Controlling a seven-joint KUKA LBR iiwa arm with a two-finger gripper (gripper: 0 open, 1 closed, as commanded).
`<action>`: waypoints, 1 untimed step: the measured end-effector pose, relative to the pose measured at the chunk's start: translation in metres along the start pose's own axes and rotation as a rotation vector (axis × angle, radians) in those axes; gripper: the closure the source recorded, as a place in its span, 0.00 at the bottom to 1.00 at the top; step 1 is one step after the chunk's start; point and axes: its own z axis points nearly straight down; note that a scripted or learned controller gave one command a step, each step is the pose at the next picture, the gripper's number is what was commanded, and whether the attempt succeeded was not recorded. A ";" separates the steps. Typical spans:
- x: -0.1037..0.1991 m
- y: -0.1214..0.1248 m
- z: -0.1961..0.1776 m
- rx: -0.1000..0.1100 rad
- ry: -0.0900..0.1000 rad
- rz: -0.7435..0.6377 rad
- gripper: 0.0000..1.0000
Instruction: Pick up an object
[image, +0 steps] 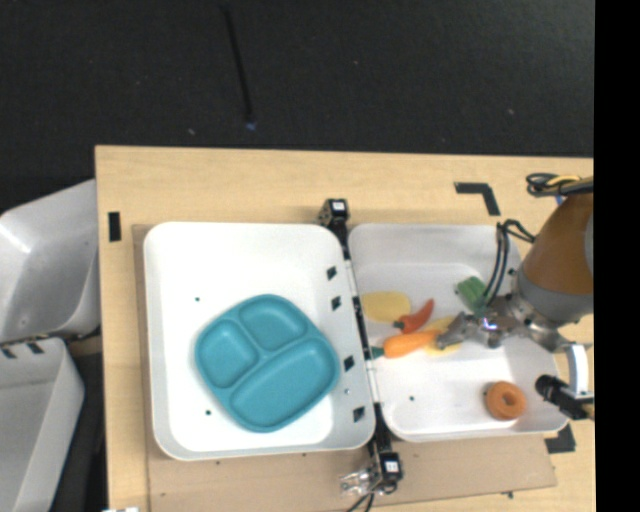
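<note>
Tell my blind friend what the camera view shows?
A robot gripper reaches over the right bin, close to an orange carrot among toy foods. The left bin holds a blue divided plate.

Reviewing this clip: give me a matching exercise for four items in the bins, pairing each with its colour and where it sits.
Things:
1. divided plate
2. ring-shaped toy
3. carrot-like toy
4. flat oval piece

Descriptions:
A. orange, near the right bin's front edge
B. pale yellow, right bin, near the divider
C. blue, alone in the left bin
D. orange, long, just left of the hand

Pairs: 1-C, 2-A, 3-D, 4-B
</note>
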 end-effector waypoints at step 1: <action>-0.001 0.002 -0.013 -0.007 -0.002 0.003 1.00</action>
